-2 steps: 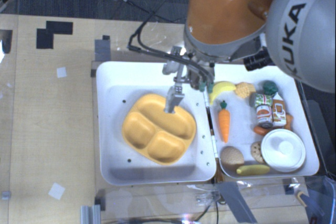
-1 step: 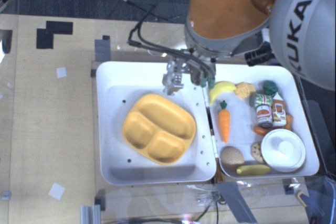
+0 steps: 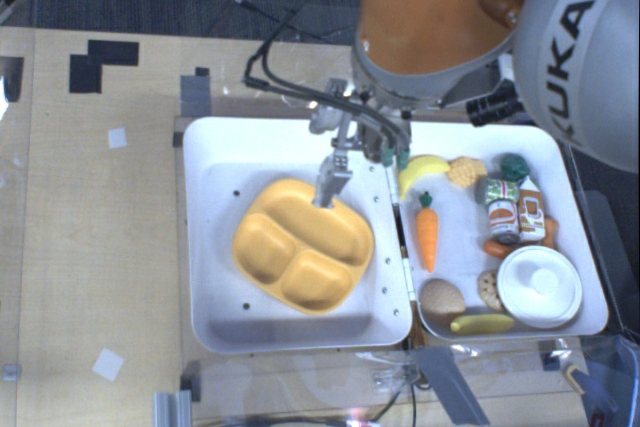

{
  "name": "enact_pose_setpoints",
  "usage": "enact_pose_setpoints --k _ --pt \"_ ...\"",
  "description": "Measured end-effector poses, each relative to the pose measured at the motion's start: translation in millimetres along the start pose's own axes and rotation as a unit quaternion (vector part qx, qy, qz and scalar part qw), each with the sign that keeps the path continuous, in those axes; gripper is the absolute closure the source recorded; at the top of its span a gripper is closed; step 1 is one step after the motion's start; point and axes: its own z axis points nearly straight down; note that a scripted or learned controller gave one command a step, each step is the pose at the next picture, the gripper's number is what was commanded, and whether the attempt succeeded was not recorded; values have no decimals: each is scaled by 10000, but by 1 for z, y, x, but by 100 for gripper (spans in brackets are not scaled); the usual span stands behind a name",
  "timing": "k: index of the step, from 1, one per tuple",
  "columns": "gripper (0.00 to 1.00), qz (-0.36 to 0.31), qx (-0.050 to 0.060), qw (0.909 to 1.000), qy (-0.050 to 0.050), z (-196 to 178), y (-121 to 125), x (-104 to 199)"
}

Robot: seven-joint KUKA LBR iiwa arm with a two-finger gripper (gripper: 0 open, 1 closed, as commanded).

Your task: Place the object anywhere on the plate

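The gripper (image 3: 331,187) hangs over the yellow plate's (image 3: 300,245) top edge, at about one o'clock from the plate's middle, but I cannot tell what it carries, and the toy carrot (image 3: 427,233) lies in the bin at its four o'clock.

Arm (image 3: 470,5) cut off at top.

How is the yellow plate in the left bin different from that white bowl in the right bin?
The yellow plate is split into three compartments; the white bowl is one round dish. The plate is the wider of the two. The plate has its bin to itself, with the gripper over its far edge, while the bowl is crowded among toy foods such as the carrot. Both sit upright and hold nothing.
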Motion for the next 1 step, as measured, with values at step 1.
enact_pose_setpoints --k 1 --pt "0 364 47 9993 93 126 -75 28"
